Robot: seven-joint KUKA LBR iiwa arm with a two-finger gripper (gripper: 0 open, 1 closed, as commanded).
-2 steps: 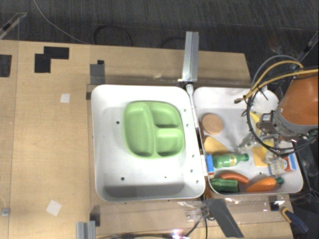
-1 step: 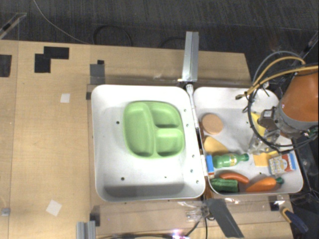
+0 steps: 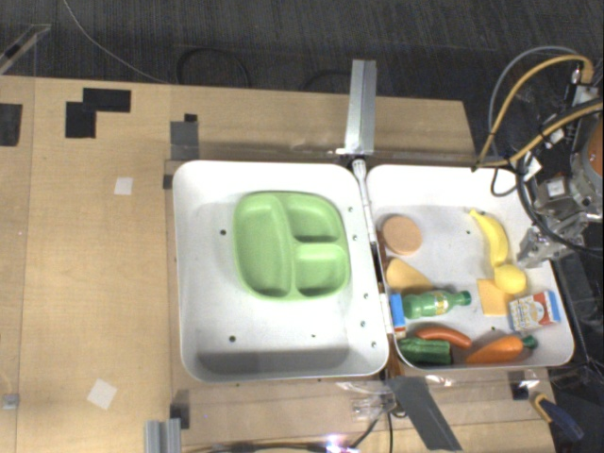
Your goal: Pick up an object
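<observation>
The right bin (image 3: 444, 196) holds several toy foods: a yellow banana (image 3: 491, 237), a lemon (image 3: 510, 278), a round brown cookie (image 3: 404, 235), a cheese wedge (image 3: 406, 274), a green bottle (image 3: 434, 303), an orange cheese slice (image 3: 493, 297), a small carton (image 3: 533, 311), a sausage (image 3: 444, 335), a green vegetable (image 3: 425, 351) and a carrot (image 3: 495, 349). My gripper (image 3: 540, 245) hangs over the bin's right rim, just right of the banana and the lemon. I see nothing held in it.
The left bin (image 3: 203, 328) contains a green divided plate (image 3: 288, 243). A metal post (image 3: 362, 111) rises behind the seam between the bins. Yellow and black cables (image 3: 514, 83) loop above the arm at the right.
</observation>
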